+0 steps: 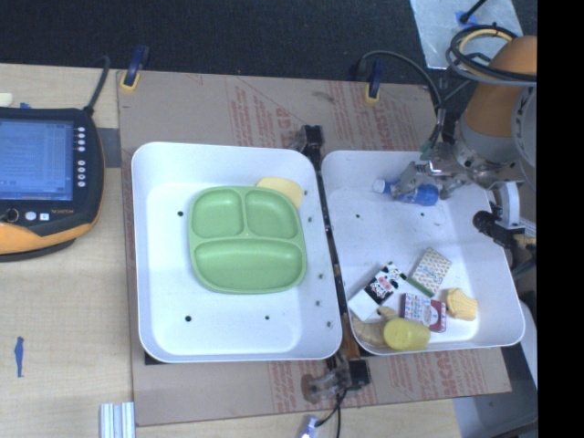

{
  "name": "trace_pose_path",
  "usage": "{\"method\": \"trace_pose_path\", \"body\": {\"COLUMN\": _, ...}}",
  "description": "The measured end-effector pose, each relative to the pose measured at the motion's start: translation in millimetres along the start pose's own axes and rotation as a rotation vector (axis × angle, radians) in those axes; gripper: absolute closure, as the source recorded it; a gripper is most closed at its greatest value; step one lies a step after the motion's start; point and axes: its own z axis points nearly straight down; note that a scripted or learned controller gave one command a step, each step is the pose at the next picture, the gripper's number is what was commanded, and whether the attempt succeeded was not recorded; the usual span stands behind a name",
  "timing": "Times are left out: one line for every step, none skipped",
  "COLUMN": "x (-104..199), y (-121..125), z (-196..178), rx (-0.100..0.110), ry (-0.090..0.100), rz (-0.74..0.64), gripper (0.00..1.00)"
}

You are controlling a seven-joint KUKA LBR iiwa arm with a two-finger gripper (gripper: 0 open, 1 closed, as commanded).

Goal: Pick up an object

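From the overhead camera I see the gripper [436, 173] low at the right bin's [365, 245] far end, right over a small blue object [412, 192]; whether it has closed I cannot tell. I'd settle squarely over the object before squeezing, then lift straight, clear of the wall.

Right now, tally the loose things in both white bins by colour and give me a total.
Green: 1, the divided plate
Yellow: 3, the sponge, the round lump, the corn-like piece
Blue: 1, the object by the gripper
Black and white: 1, the small box
Patterned packets: 2, and
Total: 8
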Motion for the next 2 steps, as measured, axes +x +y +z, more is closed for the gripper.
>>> {"method": "trace_pose_path", "body": {"x": 49.6, "y": -18.9, "z": -64.1, "rx": -0.002, "ry": 0.002, "rz": -0.002, "gripper": 0.0}}
{"method": "trace_pose_path", "body": {"x": 48.9, "y": -19.3, "z": -73.8, "rx": 0.002, "ry": 0.002, "rz": -0.003, "gripper": 1.0}}
